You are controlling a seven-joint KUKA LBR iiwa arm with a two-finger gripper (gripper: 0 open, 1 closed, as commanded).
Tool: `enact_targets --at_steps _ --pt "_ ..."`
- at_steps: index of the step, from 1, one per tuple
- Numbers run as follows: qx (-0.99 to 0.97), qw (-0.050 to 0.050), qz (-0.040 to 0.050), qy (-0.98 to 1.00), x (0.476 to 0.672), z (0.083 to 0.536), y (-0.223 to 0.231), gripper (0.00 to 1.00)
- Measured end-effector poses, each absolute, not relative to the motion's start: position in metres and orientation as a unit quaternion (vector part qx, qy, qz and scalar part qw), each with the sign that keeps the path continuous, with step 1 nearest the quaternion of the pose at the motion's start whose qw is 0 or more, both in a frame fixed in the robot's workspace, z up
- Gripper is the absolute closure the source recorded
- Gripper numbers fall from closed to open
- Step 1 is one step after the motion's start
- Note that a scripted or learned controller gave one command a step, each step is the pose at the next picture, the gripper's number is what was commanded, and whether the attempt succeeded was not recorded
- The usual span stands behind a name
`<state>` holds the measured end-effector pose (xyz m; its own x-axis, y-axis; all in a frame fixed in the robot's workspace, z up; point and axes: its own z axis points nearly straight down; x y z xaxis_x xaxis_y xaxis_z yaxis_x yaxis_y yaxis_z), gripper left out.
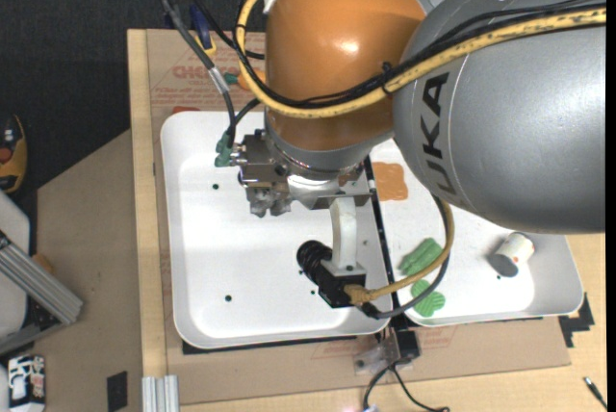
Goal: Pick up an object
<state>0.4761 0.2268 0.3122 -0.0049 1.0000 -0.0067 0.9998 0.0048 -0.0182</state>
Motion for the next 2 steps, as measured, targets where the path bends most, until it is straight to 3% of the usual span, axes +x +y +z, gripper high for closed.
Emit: enact_targets --at_steps 1,2 --pt "-0.707 -0.003 -0.0087 -0.707 0.495 0.461 0.224 1.0" --pt "-0.708 -0.001 -0.0019 -0.706 0.479 0.47 0.181 1.0"
